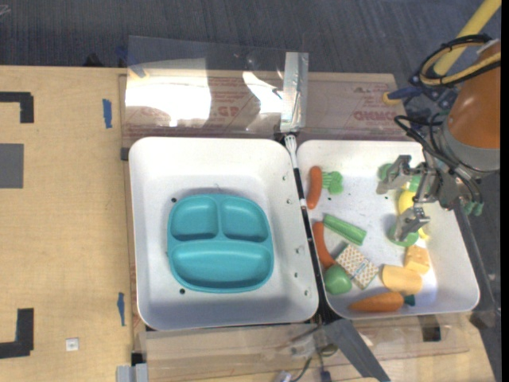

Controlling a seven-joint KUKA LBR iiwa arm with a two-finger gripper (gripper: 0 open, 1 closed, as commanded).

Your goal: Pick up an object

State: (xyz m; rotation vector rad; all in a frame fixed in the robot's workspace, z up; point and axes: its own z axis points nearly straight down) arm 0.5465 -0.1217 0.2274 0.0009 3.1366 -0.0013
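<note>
My gripper (402, 200) hangs over the right side of the right bin (465, 289), open, with its fingers (393, 173) spread wide. A small yellow toy piece (406, 201) lies in the gap between them, and neither finger visibly presses on it. Around it in this bin lie a yellow-orange block (417, 257), a yellow wedge (401, 277), an orange carrot (377, 302), a patterned cracker (357, 264), a green lime (337, 279) and a green cucumber (343, 228). Another carrot (314, 185) and a green floret (332, 182) sit at the far left.
The left bin (151, 165) holds a teal divided plate (220, 241). A metal divider (293, 102) and a clear sheet stand behind the bins. The arm's orange band (477, 118) and cables fill the upper right. Cardboard covers the bench at the left.
</note>
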